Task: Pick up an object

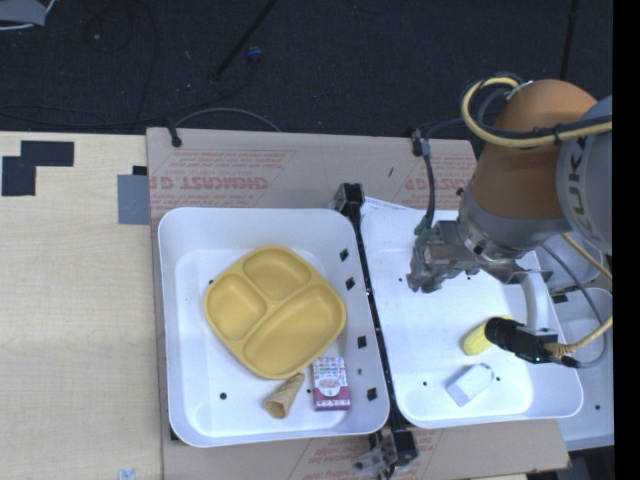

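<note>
One fixed camera is looking down at a slant from above the bench, standing well back. It is taking in both white bins, left bin and right bin, with dark floor along the frame's top.

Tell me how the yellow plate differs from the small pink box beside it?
The plate is yellow, wide and rounded, split into three sections; the box is pink, small and rectangular. The plate takes up much of the left bin's middle, while the box lies near that bin's front edge, next to a small cone. Both lie flat in the same bin, away from the gripper, which is over the right bin.
</note>
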`<state>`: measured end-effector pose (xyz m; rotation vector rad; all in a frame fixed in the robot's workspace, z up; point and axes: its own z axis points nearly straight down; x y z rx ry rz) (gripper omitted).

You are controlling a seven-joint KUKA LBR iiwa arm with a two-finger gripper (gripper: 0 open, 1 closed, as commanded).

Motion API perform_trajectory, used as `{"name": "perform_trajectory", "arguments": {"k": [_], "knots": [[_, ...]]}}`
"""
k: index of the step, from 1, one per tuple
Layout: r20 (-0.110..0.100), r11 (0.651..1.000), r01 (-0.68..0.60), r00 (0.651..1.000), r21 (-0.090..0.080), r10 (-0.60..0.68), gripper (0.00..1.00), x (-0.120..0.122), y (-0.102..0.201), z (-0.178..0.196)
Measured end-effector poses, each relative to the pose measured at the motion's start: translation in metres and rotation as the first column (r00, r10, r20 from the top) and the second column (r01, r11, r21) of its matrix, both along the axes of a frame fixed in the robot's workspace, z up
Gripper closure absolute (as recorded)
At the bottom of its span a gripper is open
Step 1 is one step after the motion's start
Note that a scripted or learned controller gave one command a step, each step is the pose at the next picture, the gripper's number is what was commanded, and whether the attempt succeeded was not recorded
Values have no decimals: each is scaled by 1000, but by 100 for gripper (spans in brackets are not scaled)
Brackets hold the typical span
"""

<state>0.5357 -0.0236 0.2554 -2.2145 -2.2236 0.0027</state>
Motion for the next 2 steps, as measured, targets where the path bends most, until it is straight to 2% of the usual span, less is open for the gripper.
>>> {"name": "perform_trajectory", "arguments": {"k": [1, 2], "knots": [[1, 1000, 1, 1000, -1, -1, 100, 30, 41, -12], [1, 1000, 0, 1000, -1, 0, 100, 47, 92, -27]]}}
